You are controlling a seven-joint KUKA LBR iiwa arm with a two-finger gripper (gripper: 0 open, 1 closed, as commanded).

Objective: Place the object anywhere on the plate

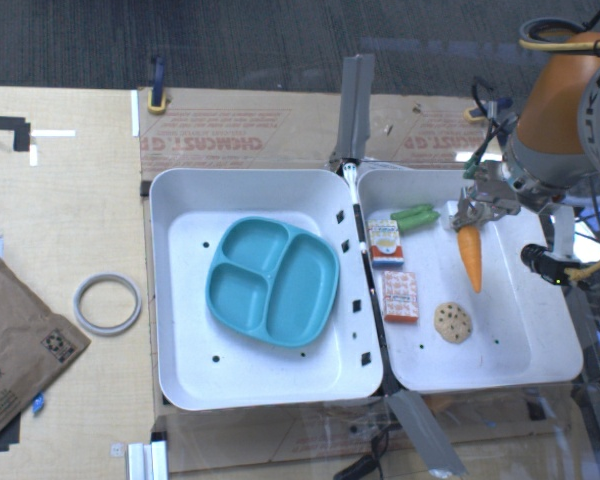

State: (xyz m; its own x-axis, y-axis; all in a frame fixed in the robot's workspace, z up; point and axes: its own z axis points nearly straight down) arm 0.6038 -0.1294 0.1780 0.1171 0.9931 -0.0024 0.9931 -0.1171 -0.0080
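One orange carrot (470, 256) hangs in the right bin (540, 363), its long axis near vertical in the view, thick top pinched in the end effector (471, 220) and narrow tip pointing toward the bin's near side. Beside it lie one green pod (414, 216), two small cartons (384, 242), and one cookie (452, 322). One teal three-compartment plate (273, 282) sits in the left bin (180, 268).

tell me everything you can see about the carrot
The carrot is orange, smooth and plastic-looking like a toy, tapering to a point. It hangs in the right bin, thick end up at the hand, tip pointing down toward the viewer, apart from the cookie.
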